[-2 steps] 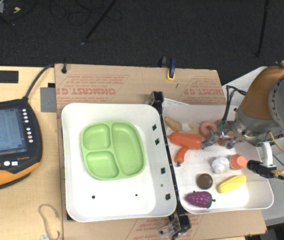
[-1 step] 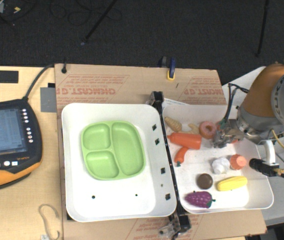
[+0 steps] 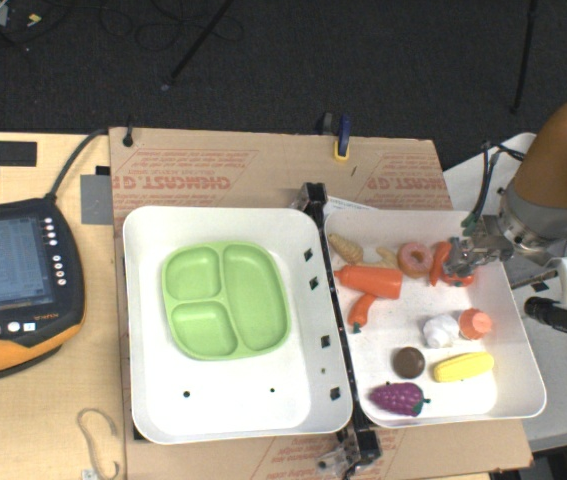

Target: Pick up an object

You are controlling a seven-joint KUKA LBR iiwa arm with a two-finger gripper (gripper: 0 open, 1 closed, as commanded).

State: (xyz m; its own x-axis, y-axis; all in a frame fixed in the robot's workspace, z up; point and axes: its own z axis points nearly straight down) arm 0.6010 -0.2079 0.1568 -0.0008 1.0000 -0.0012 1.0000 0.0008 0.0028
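Hand over red object, right bin.

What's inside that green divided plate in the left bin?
The green divided plate has three compartments, and all three show bare green plastic. It covers the left bin floor beneath it, so that part is hidden.

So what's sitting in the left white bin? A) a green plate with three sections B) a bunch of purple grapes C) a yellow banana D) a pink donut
A: the green divided plate lies in the left bin, while the banana, donut and grapes are all in the right bin.
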